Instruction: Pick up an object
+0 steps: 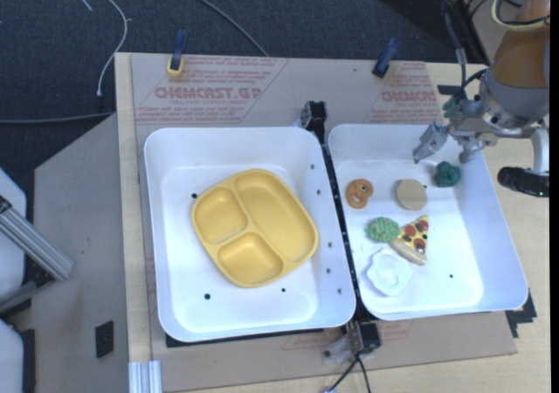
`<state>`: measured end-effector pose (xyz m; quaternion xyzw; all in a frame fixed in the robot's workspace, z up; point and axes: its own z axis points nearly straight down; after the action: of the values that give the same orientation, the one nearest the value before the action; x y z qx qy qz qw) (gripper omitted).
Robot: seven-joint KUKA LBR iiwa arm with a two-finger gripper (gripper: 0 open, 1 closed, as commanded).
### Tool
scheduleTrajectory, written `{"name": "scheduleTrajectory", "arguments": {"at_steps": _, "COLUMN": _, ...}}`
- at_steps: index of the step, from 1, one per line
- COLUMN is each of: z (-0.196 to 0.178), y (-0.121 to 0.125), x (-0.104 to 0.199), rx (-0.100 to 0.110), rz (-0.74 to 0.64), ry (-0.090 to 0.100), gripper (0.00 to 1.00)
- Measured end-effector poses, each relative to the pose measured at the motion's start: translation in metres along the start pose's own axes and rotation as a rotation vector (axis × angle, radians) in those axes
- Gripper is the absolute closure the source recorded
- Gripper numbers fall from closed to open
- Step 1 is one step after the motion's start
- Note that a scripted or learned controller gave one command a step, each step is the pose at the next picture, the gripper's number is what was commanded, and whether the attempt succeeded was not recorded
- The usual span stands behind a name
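Note:
My gripper (448, 148) hangs over the far right part of the right bin (489, 234), fingers spread apart with nothing between them. A small dark green toy (447, 175) lies just below the fingertips. Further toward the bin's middle lie a tan round biscuit (410, 194), a brown pretzel-like ring (359, 193), a green broccoli piece (382, 229), a pizza slice (413, 240) and a white fried-egg shape (388, 271).
The left bin (175, 295) holds a yellow divided tray (253, 226). Blue clamps (178, 52) (385, 58) pin the cardboard sheet at the back. A black divider runs between the bins.

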<state>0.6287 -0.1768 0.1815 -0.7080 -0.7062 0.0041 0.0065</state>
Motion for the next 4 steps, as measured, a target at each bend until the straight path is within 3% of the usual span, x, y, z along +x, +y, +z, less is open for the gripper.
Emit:
{"name": "scheduleTrajectory", "arguments": {"at_steps": 1, "z": -0.008, "y": 0.003, "x": 0.000, "rx": -0.014, "rz": -0.003, "ry": -0.003, "gripper": 0.00}}
{"name": "scheduleTrajectory", "arguments": {"at_steps": 3, "z": 0.095, "y": 0.002, "x": 0.001, "rx": -0.011, "rz": -0.003, "ry": -0.001, "gripper": 0.00}}
{"name": "scheduleTrajectory", "arguments": {"at_steps": 4, "z": 0.096, "y": 0.003, "x": 0.001, "rx": -0.012, "rz": -0.004, "ry": -0.002, "gripper": 0.00}}
